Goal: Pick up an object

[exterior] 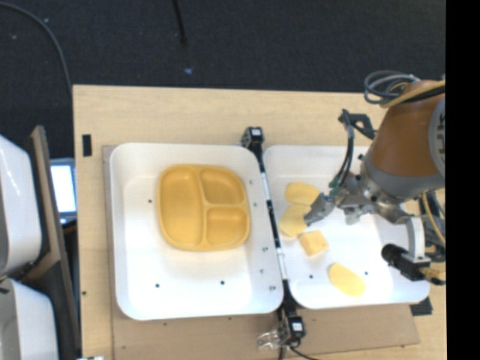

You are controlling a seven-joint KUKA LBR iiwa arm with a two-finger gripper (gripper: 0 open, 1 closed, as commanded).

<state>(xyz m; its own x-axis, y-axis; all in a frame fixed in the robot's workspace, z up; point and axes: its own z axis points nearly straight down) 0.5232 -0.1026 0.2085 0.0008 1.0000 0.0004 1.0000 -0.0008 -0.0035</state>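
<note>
Claw (318,208) among yellow pieces (301,193); divided yellow plate (203,206) in left bin (135,276)

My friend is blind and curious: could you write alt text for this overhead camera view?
A grey-and-orange robot arm reaches over the right white bin, its gripper beside four yellow food pieces. The left white bin holds a yellow divided plate.

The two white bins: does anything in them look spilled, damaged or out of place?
Nothing stands out. The yellow divided plate lies flat in the left bin. Four yellow food pieces lie loose in the right bin, the cheese-like wedge among them. The gripper hangs beside two of them.
</note>
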